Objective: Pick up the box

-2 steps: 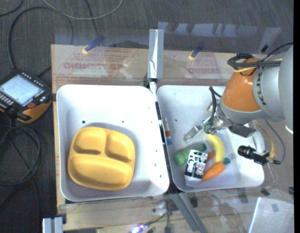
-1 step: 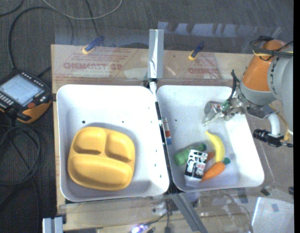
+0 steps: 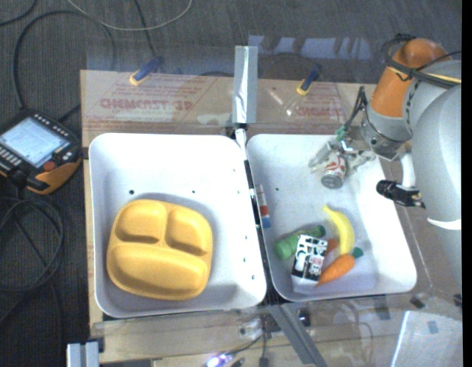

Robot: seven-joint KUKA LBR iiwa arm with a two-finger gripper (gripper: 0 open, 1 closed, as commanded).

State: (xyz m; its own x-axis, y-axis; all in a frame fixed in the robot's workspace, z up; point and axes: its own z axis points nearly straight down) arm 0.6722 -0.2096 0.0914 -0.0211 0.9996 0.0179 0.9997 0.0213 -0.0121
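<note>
Box (image 3: 308, 257) at right bin's front, well apart from end effector (image 3: 339, 155).

We see a brown bench (image 3: 182, 102) bearing two shallow white bins side by side: the left bin (image 3: 168, 219) and the right bin (image 3: 339, 220). Two blue-and-yellow clamps (image 3: 146, 69) (image 3: 308, 79) sit on its far part.

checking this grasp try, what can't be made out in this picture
- Gripper, camera view: fingers too small and blurred to judge.
- Box: printed pattern too small to read; its lower end blends into the bin wall.
- Green item: partly hidden by the box.
- Carrot: overlaps the box's edge.
</note>
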